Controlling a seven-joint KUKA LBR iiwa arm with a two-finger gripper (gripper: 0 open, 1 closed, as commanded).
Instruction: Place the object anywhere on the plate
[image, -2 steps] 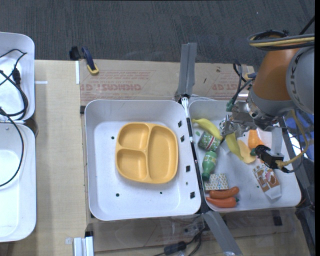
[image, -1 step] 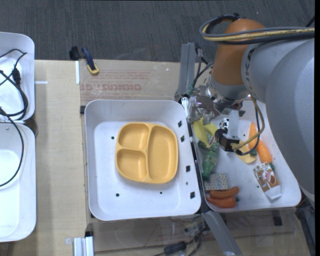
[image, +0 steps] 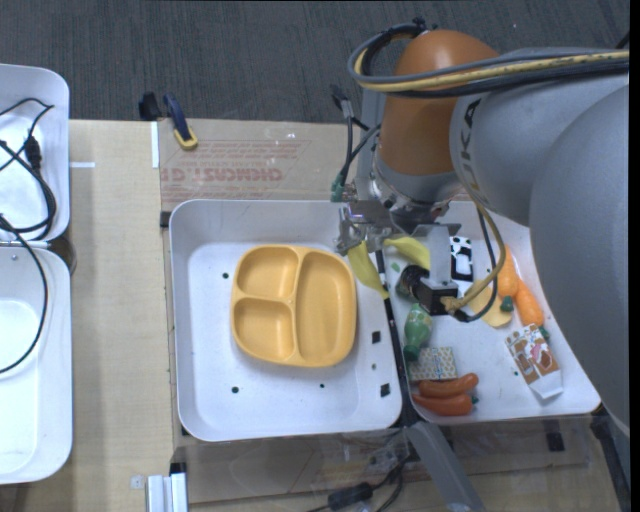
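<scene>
Camera view: arm hides tool; banana partly covered.

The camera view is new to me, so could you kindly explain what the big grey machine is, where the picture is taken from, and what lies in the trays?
The picture comes from one fixed camera above the bench, looking down at a slant. The large grey shape with the orange band is a robot arm reaching in from the right. Its tool sits over the divide between two shallow white bins. The left bin holds a yellow divided plate. The right bin holds toy food: a banana right under the tool, a carrot, a hot dog and a small carton. Whether the tool actually grips the banana cannot be told from here.
</scene>
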